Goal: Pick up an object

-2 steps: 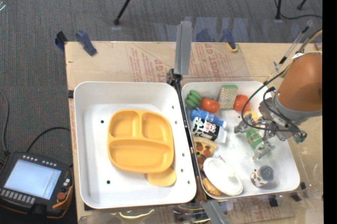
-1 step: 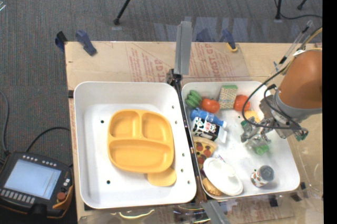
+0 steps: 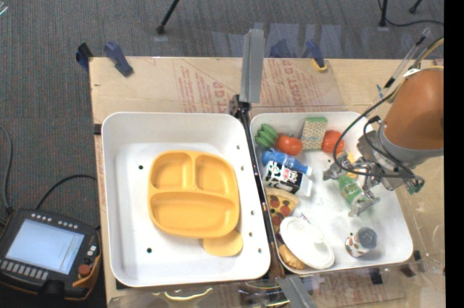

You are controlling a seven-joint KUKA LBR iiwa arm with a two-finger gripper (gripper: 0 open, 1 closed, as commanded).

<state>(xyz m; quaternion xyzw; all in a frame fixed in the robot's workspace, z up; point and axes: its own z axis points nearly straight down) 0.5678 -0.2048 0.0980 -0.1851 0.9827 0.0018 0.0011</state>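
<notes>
Gripper [image 3: 353,187], fingers spread and grasping nothing, poised over a small green bottle [image 3: 350,190] near the right bin's [image 3: 403,230] right edge. Left bin [image 3: 119,154] carries a yellow divided plate [image 3: 193,194]; no writing is legible. Crowding the right bin: white lidded dish [image 3: 308,241] at the front edge, cow-patterned carton [image 3: 281,176], tomato [image 3: 289,145], small cup [image 3: 361,241].

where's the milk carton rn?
In the camera view, the milk carton lies on its side at the left of the right bin, just below the blue bottle and above the pizza slice.
</notes>
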